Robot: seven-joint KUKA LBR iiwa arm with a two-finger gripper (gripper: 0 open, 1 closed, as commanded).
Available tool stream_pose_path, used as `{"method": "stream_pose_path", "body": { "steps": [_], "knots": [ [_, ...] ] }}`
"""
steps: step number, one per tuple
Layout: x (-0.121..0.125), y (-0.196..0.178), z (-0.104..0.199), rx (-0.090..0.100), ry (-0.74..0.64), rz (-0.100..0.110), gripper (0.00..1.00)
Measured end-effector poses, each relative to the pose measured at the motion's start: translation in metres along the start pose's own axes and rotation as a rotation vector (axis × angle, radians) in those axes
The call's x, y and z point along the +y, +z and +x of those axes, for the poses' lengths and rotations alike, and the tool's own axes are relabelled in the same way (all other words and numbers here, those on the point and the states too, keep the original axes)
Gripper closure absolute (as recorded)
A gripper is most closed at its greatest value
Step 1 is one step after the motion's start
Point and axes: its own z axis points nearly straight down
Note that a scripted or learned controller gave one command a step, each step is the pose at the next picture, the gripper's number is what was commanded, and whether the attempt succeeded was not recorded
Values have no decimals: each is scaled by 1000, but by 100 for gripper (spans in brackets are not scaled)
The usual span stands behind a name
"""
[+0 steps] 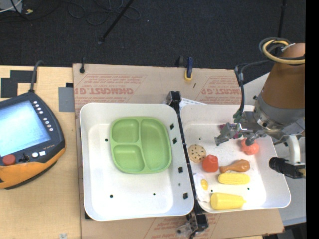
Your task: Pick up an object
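Looking down on the right bin (279, 200), I see the gripper (230, 132) hanging over its upper middle, with a small pink-red toy (250, 147) just to the right of it. From this slanted view I cannot tell how the jaws are set or whether anything is between them, so I count nothing as held.

The pickable things all lie in this bin: a round cookie (197, 153) by the left wall, a red tomato-like piece (210, 163) just beside it, a brown drumstick (235, 167), a corn cob (234, 179) below that, and a yellow block (227, 200) near the front edge. The left bin (94, 193) holds a green divided plate (140, 144).

I judge these to be hollow plastic play food: light, stiff, smooth and apt to slip or roll. The pink-red toy is nearest; I would close across its narrowest width. The drumstick's thin shaft looks the surest hold, while the cookie lies too flat to pinch.
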Motion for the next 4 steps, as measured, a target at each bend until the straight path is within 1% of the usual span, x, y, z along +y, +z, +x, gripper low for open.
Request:
{"method": "stream_pose_path", "body": {
  "steps": [1, 2, 3, 4],
  "knots": [
    [2, -6, 0, -1, -1, -11, 0],
    [2, 39, 6, -1, -3, -6, 0],
    [4, 86, 0, -1, -1, -6, 0],
    [11, 136, -3, 0, -1, -6, 0]
  ]
}}
